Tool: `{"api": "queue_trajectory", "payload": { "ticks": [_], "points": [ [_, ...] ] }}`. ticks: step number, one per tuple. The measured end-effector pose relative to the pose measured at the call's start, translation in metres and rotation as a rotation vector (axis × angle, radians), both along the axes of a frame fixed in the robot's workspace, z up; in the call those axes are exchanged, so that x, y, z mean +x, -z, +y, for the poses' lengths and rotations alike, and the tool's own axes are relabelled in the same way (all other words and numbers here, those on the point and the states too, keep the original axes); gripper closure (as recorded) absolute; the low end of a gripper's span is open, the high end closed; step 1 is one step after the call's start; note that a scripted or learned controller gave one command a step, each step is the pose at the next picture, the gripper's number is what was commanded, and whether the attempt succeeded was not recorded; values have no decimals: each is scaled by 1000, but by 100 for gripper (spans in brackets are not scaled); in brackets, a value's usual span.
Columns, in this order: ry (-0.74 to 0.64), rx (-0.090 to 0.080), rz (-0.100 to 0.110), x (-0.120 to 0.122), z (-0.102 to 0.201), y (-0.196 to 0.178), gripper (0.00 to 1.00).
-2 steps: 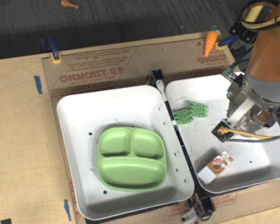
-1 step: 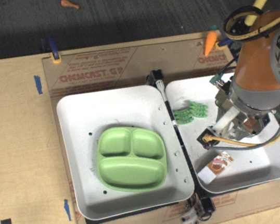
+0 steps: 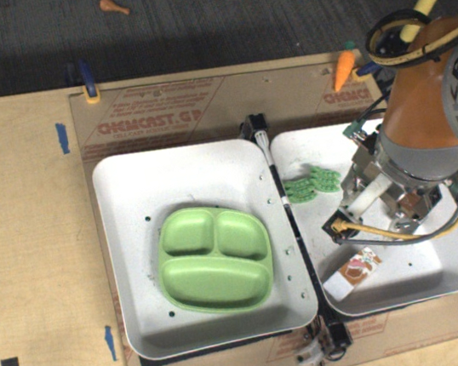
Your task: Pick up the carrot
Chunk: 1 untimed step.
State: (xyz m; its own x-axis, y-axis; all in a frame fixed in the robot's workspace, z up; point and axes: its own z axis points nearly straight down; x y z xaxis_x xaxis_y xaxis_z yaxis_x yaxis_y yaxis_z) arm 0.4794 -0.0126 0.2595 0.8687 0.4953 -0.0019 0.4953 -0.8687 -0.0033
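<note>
carrot (image 3: 343, 70) on bench beyond bins | arm (image 3: 425, 116) over right bin (image 3: 449, 268)

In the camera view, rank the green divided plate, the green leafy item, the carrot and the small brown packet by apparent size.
1. green divided plate, by far the largest.
2. green leafy item.
3. carrot and small brown packet look about alike, so no ranking.

Red printed lettering is seen on the brown cardboard sheet (image 3: 200, 109) lying under the two bins, at about 12 o'clock from the left bin. It appears to read "CHEMCAST GP", though the letters are blurred. A second red print of the same kind is partly visible toward 1 o'clock, by the right bin; it cannot be read.
</note>
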Motion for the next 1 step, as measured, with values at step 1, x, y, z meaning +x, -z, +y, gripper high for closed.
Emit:
{"api": "queue_trajectory", "payload": {
  "ticks": [1],
  "points": [
    [0, 0, 0, 26, -18, 75, 0]
  ]
}}
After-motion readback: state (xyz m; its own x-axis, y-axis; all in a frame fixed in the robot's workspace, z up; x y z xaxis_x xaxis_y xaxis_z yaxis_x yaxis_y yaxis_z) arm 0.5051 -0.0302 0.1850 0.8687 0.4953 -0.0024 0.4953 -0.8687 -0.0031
